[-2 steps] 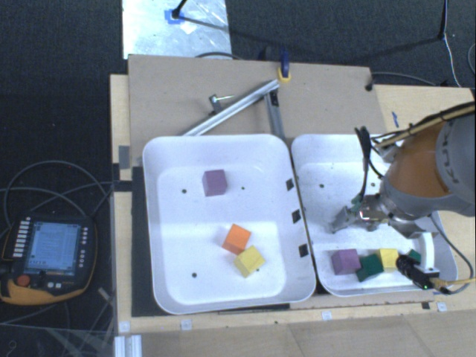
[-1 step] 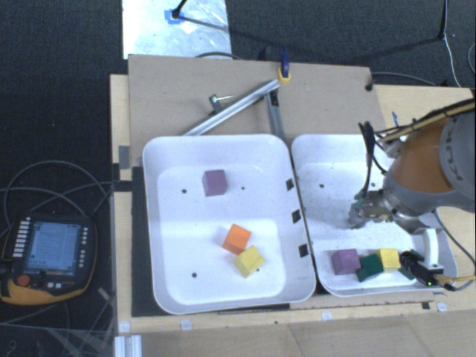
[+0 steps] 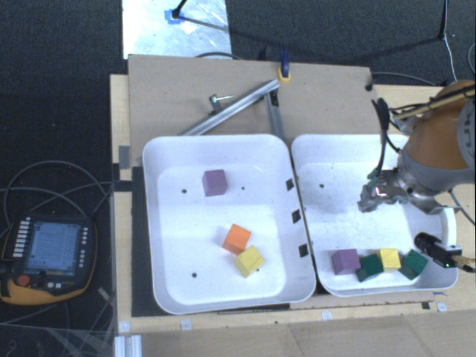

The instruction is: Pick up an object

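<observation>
Four blocks sit along the front wall of the right bin [image 3: 327, 151]: purple block [image 3: 345, 260], dark green block [image 3: 368, 267], yellow block [image 3: 390, 258], green block [image 3: 413, 263]. Gripper [image 3: 374, 197] hangs over the right bin's middle, well apart from them, touching nothing visible; open/shut: can't tell. Left bin [image 3: 160, 222] has 3: purple cube [image 3: 214, 182], orange cube [image 3: 236, 238], yellow cube [image 3: 250, 261].
</observation>
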Available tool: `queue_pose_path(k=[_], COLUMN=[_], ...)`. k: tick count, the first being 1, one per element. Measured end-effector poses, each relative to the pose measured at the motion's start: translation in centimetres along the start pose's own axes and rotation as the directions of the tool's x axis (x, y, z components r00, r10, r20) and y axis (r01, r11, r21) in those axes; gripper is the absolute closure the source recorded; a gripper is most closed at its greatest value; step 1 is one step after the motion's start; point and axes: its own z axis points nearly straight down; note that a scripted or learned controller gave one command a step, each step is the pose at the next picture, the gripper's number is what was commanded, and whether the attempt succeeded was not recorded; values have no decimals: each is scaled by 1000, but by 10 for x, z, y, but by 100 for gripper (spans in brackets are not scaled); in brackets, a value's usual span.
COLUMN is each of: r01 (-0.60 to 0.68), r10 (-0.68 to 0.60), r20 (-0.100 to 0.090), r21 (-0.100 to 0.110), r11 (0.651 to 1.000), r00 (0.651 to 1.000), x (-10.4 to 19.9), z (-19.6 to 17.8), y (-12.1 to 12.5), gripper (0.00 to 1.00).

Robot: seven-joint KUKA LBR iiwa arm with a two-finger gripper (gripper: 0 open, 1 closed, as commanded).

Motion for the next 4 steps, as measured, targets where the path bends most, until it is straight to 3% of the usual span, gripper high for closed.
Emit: queue_pose_path(k=[1,2,4], r01=[-1,-1,5], r10=[1,1,-5], r20=[1,0,-2], r21=[0,5,4], r11=[1000,1000,1000], r00=[1000,1000,1000], x=[-7,-7,95], z=[-52,-49,-45], y=[10,11,30], gripper=[100,100,100])
